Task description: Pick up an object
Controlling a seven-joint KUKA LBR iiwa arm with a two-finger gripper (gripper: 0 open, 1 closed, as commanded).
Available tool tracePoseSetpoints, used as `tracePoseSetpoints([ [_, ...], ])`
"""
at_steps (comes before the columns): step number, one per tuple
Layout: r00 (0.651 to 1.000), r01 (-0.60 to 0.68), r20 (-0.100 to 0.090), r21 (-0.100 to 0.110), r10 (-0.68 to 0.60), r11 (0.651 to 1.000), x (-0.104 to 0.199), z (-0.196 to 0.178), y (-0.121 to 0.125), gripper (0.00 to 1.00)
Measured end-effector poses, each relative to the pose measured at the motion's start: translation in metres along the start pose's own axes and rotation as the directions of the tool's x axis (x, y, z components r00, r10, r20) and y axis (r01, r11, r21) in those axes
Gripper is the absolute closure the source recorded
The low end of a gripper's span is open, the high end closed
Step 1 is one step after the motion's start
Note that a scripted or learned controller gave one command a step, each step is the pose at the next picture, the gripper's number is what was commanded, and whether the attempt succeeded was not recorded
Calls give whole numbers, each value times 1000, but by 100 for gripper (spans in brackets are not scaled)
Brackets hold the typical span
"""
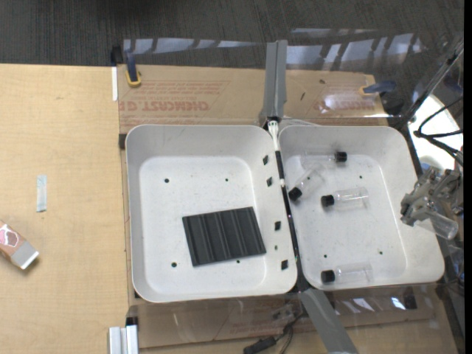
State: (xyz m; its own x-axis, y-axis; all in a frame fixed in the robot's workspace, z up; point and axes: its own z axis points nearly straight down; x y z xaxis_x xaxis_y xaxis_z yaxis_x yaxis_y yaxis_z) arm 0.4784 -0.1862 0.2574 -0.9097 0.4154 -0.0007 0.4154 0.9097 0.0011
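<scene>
The right bin [394, 142] holds several clear tubes with black caps: one near the back [330, 157], one tilted by the left wall [302, 185], one in the middle [345, 198] and one by the front wall [346, 275]. A flat black ribbed pad [223, 235] lies in the left bin [147, 198]. My gripper [422, 205] hangs over the right bin's right rim, apart from the tubes and to the right of the middle one. Its metal parts are blurred against the bright background.
Both bins rest on a brown cardboard sheet [184, 102]. The wooden bench [59, 139] to the left carries a small grey strip [41, 194] and a red-and-white packet [15, 246]. Clamps [133, 74] sit at the cardboard's back corners.
</scene>
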Motion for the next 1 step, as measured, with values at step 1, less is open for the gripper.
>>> tracePoseSetpoints([
  [1, 990, -143, 1, 0, 143, 990, -64, 56, 79, 100],
])
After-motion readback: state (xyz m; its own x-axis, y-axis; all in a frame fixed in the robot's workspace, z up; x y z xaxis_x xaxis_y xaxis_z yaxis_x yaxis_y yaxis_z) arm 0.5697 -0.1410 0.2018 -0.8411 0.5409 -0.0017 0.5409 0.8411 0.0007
